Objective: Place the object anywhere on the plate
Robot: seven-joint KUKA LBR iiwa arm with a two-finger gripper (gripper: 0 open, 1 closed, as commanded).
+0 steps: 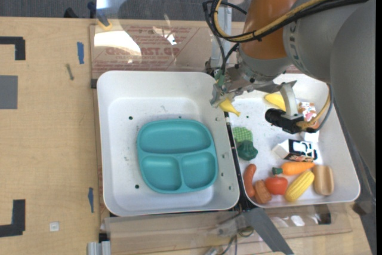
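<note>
I'm seeing the gripper point(222, 94) hanging right over the seam between the two bins, near the far end, with a small yellow banana-shaped toy point(229, 106) at its tip. The toy looks pinched between the fingers, top end tucked under them, lower end sticking out toward the right bin point(343, 158). I'm reading that as closed on the toy, though the wrist is crowding the view there.

The plate point(176, 154), teal with three compartments, is sitting in the middle of the left bin point(113, 128) and I'm not seeing anything resting on it. So the placing is not done.

My read: the pick is done, the transfer is about halfway. The toy is clear of the pile of other toys in the right bin, such as the carrot point(295, 168), corn point(300, 186) and tomato point(276, 184), but it is not over the plate, which lies nearer the camera and to the left.

Left to do, as I'm judging it: carry across the left bin's rim, get above any compartment, lower, release. Grip looks off-centre, so I'm watching for a slip on the way.
</note>
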